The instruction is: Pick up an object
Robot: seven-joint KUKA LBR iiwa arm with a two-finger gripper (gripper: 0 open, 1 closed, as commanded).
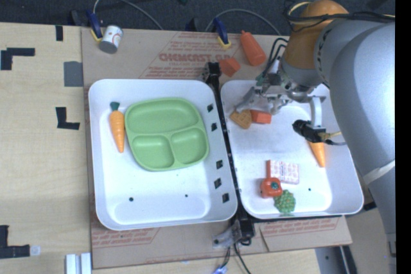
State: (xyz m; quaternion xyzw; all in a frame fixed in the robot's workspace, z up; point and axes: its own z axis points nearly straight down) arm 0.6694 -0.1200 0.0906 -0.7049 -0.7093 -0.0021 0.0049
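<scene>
My gripper [255, 103] hangs low over the back left part of the right bin [340, 199]. Just beneath its tip lie a red-orange block [261, 117] and a tan waffle-like piece [241, 119], side by side. The view does not show whether either one is gripped. Further right in the same bin an orange carrot [318, 153] with a dark top lies near the arm. At the front of this bin are a pink wafer [284, 171], a small red toy [270, 188] and a green broccoli [285, 203].
The left bin [103, 196] holds a green divided plate [168, 133] and a carrot [117, 128] at its left. Behind the bins lie an orange toy [252, 49], a small orange piece [229, 65], a can [111, 38] and two blue clamps [223, 40]. The arm's grey body [363, 93] covers the right side.
</scene>
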